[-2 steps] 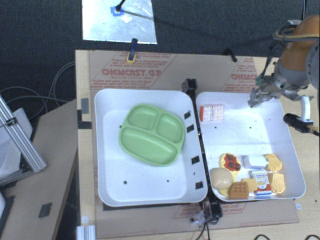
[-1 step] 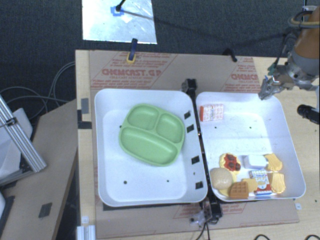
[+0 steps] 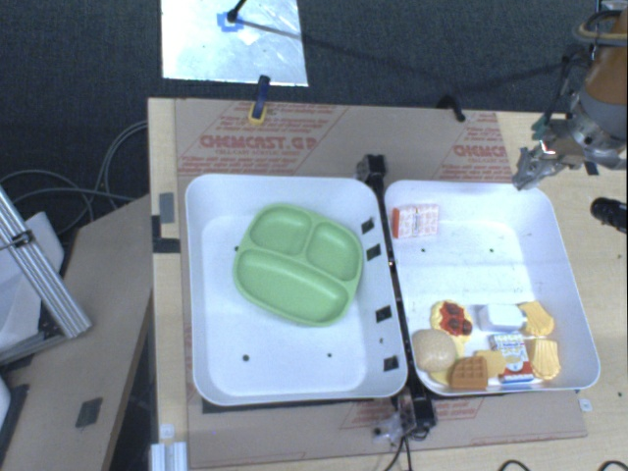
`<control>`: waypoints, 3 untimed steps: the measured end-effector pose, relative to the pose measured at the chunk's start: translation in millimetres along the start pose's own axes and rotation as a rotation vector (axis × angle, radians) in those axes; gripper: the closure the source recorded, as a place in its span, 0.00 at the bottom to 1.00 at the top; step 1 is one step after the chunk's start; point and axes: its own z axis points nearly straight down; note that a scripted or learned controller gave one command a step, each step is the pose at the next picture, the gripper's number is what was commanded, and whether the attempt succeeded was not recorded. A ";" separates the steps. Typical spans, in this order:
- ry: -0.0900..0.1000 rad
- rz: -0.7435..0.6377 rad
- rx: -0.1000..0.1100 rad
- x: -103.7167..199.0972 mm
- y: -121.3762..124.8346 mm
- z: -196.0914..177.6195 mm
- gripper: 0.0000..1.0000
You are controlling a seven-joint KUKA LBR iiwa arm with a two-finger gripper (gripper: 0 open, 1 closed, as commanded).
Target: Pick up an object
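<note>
The gripper [image 3: 535,168] is seen at the upper right, above the far right corner of the right bin [image 3: 559,253], with nothing held between its fingers; how far they are spread cannot be told from this view. No object has yet been picked, so the step in hand is judged to be the approach.

The candidates are gathered in the near part of the right bin: a small pizza piece [image 3: 452,316], a round bun [image 3: 434,348], a waffle [image 3: 470,372], a white block [image 3: 502,316], a blue-and-white packet [image 3: 510,346] and yellow pieces [image 3: 538,315] at the right. These are packed touching or just beside each other. A red-and-white carton [image 3: 416,221] lies alone near the far left corner of the same bin, well apart from the cluster. The left bin [image 3: 211,263] carries a green divided plate [image 3: 297,263].

For a clean grasp, the lone carton is judged the easier target, since neighbours would not be nudged and both sides are free. The gripper should be brought directly over the chosen thing, lined up across its narrower side, and lowered straight. If the cluster is chosen, an outer piece should be preferred, and the bin wall should be kept clear of the fingers.
</note>
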 end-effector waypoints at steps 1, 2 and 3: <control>0.002 -0.004 0.004 43.5 -32.8 -6.5 1.00; 0.003 -0.004 0.005 84.3 -53.2 -13.2 1.00; 0.003 -0.004 0.007 134.4 -80.8 0.1 1.00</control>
